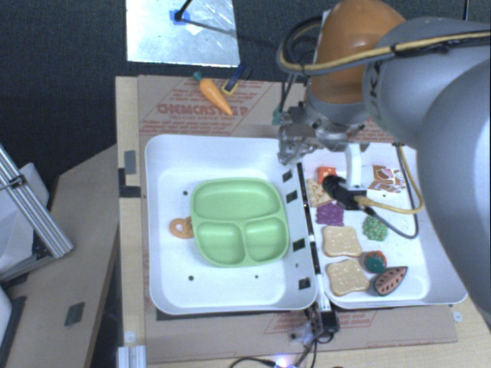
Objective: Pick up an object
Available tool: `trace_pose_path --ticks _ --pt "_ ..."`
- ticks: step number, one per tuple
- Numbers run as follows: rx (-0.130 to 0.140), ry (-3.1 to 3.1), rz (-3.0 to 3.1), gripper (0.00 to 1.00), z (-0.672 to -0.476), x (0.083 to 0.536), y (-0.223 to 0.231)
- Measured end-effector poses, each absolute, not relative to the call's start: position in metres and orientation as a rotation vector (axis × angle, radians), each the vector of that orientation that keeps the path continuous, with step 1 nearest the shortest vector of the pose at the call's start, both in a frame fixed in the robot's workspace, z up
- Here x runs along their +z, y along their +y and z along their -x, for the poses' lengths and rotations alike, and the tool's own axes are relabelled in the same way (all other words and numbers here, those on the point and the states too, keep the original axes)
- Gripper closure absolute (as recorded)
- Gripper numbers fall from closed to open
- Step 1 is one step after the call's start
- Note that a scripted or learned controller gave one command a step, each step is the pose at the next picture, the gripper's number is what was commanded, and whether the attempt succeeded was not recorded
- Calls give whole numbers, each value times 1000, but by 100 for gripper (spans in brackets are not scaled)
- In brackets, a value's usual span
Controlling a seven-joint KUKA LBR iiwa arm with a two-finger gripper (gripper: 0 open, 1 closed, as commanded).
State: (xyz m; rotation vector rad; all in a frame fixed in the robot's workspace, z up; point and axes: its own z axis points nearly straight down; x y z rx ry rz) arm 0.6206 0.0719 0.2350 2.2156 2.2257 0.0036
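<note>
Gripper (290, 153) hangs over the bins' shared edge (301, 205).

You have bright, even overhead light: the white bins (222, 148) nearly wash out, and a foil sheet (182, 20) past the table's far edge glares. Shadows are soft; the close arm (437, 113) looks blurred.

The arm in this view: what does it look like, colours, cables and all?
The arm is bulky, rounded and smooth grey, with an orange domed band above the wrist. Yellow and dark cables loop beside the band, and another yellow cable runs along the grey link. Below the band sits a grey metal wrist block with the gripper under it.
</note>
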Motion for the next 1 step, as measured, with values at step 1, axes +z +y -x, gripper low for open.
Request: trace_pose_path --ticks 1 --pt "2 2227 -2215 100 -619 234 77"
